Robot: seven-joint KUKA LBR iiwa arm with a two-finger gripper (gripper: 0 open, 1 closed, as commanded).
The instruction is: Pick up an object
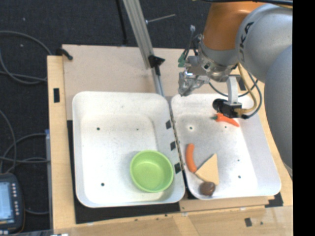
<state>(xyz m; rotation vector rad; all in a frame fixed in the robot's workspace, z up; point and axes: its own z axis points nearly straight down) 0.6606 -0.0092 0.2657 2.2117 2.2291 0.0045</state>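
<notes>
Gripper [187,88] is hanging over the far rim of the right bin [256,173], at about eleven o'clock on that tray, and from this slanted view I am finding it too blurred to tell how its tip is set or whether it is carrying anything. I am looking past it to the pickable things, all lying in the right bin: an orange sausage-shaped piece [190,157] near seven o'clock, lying lengthways and touching a tan wedge [209,169], with a small brown lump [207,188] just below at six o'clock, and another orange piece [227,119] near one o'clock beside a black fitting on the arm. A green bowl [151,170] is sitting in the left bin [96,146] at five o'clock.

I am judging the sausage-shaped piece to be light, probably toy plastic, smooth and inclined to roll; I am favouring a pinch across its narrow middle. The wedge looks flat and awkward to get under.
</notes>
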